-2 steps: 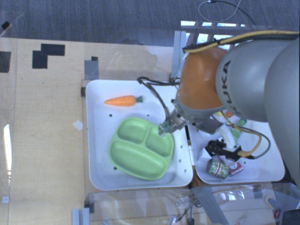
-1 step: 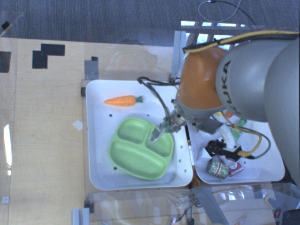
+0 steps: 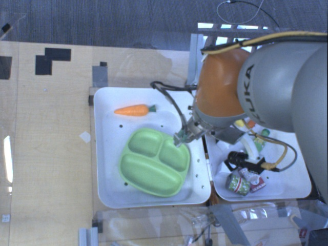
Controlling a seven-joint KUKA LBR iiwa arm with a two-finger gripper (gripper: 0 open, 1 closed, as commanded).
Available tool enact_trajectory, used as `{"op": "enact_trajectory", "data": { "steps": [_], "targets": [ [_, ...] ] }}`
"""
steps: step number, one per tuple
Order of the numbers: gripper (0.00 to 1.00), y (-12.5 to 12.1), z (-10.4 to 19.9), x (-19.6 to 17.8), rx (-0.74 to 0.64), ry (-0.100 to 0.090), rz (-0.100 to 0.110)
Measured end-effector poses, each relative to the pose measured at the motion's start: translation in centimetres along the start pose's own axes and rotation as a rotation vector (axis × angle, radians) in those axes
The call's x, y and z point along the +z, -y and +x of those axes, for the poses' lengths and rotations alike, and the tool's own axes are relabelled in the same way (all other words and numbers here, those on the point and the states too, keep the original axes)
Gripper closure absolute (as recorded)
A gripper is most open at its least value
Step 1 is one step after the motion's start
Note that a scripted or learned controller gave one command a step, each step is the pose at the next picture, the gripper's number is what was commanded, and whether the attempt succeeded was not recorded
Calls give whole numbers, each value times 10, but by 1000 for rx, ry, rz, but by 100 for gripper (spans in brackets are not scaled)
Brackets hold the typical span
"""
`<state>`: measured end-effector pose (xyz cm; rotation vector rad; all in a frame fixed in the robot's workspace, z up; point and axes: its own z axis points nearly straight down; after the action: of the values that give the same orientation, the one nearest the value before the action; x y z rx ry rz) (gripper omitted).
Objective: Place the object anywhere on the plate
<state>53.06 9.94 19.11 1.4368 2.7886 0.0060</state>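
Carrot (image 3: 134, 110) upper left of plate (image 3: 154, 163): probably light, rigid, slick; pinch mid-body. Hand (image 3: 182, 136) state: cannot tell.

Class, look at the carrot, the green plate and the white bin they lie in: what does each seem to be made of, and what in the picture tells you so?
Carrot: likely toy plastic, judging by its even orange and smooth skin.
Plate: probably moulded plastic, matte to satin; uniform green with rounded compartment ridges.
Bin: apparently plastic, slightly glossy; soft rounded rim with a faint sheen.

Arm (image 3: 266, 81) hides most of right bin (image 3: 302, 188).
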Motion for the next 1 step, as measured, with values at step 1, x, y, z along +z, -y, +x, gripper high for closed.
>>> {"op": "enact_trajectory", "data": {
  "steps": [1],
  "targets": [
    [0, 0, 0, 0, 0, 0, 0]
  ]
}}
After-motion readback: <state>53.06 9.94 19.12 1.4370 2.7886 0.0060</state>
